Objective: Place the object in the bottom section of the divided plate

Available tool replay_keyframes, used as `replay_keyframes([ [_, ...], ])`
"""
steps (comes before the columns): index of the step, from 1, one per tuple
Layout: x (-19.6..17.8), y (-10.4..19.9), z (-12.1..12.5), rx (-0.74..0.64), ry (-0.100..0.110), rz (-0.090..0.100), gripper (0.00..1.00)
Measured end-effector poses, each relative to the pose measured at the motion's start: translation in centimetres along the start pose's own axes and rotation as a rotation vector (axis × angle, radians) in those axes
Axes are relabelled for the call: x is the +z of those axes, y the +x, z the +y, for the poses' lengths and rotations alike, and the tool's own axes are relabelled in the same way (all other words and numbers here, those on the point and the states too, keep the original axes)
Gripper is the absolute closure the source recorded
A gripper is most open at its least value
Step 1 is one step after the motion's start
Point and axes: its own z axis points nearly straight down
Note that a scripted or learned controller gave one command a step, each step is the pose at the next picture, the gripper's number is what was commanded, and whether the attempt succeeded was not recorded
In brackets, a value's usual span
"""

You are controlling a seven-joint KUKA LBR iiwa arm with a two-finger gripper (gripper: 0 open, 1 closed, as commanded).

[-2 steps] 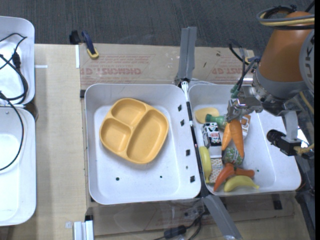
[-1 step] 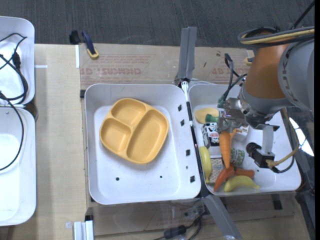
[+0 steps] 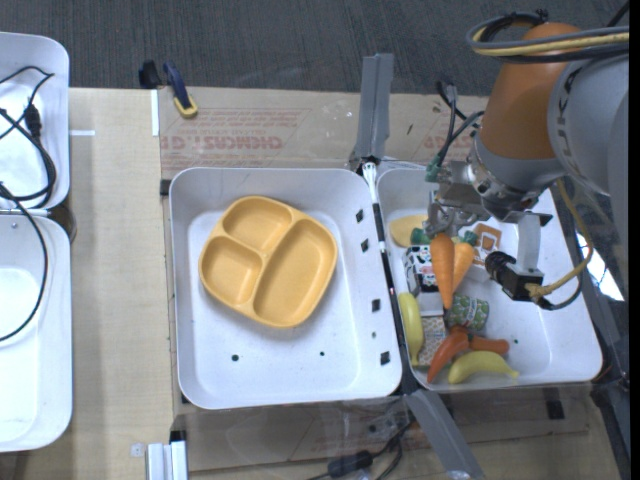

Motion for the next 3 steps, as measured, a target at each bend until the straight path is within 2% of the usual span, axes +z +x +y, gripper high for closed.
replay_keyframes([
  [1, 3.5, 5.9, -1.7, -0.229, 0.001, 0.001, 1.0],
  [2, -0.8, 15.1, 1.5, -0.152, -0.002, -0.001, 1.0],
  [3, -0.8, 15.1, 1.5, -0.152, -0.002, -0.002, 0.0],
])
